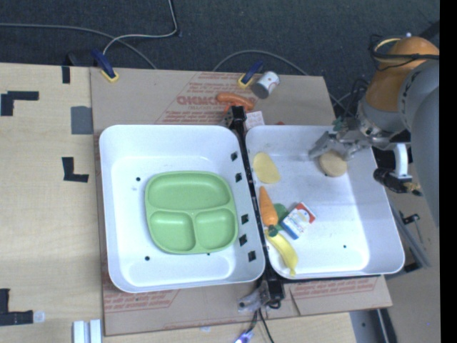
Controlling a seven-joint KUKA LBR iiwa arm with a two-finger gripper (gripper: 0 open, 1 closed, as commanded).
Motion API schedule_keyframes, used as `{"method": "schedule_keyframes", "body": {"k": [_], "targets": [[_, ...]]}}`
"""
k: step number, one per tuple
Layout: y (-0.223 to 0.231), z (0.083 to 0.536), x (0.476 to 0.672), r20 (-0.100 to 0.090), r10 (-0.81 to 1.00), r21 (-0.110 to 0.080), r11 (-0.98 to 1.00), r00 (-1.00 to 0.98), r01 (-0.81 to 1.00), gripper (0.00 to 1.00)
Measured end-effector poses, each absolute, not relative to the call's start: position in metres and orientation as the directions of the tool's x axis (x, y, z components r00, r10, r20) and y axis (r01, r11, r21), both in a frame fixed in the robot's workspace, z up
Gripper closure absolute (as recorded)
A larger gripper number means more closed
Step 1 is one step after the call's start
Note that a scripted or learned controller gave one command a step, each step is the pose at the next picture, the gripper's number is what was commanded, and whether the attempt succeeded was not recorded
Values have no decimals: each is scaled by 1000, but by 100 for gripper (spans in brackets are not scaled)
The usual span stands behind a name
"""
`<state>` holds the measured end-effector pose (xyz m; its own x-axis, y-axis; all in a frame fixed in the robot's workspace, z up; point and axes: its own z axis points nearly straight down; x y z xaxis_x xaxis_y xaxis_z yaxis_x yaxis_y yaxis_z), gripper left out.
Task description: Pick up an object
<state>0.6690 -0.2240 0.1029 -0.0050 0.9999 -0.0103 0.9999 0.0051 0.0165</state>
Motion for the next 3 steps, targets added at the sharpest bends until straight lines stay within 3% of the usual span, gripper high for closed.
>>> {"method": "schedule_keyframes", "body": {"k": [1, 2, 3], "targets": [[-223, 114, 670, -11, 1000, 18, 6, -6, 1000, 100], [-223, 113, 670, -11, 1000, 18, 6, -6, 1000, 0], [-200, 93, 654, -11, 1000, 16, 2, -2, 1000, 0]]}}
